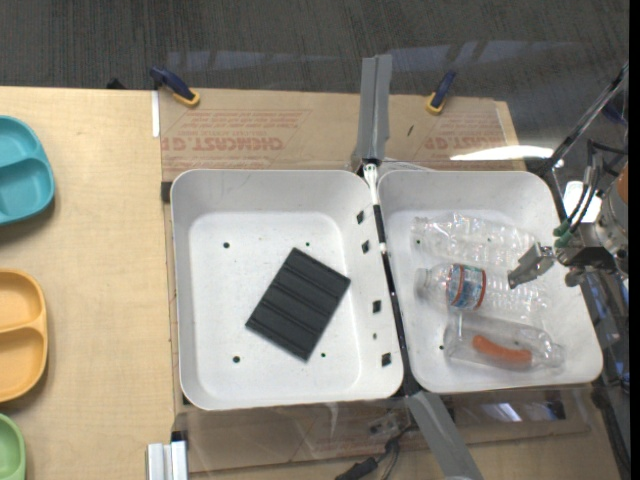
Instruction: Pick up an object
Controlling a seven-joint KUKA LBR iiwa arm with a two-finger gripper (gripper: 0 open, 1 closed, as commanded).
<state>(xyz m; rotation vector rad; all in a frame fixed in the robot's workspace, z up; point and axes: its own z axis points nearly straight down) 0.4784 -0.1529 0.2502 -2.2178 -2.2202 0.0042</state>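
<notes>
Black ribbed pad point(298, 303); white bins point(200, 368); clear bottle point(466, 288), blue label; teal tray point(22, 168); orange tray point(20, 333).

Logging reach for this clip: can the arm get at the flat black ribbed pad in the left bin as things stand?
Probably yes. The flat black ribbed pad lies alone on the left white bin floor, nothing over it; the gripper sits over the right bin.

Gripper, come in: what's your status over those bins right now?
Gripper over right bin, holding nothing seen. Clear plastic bottles below it. Black ridged slab alone in left bin.

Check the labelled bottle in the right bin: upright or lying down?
Lying down: the bottle rests on its side in the right bin, among other clear plastic.
</notes>
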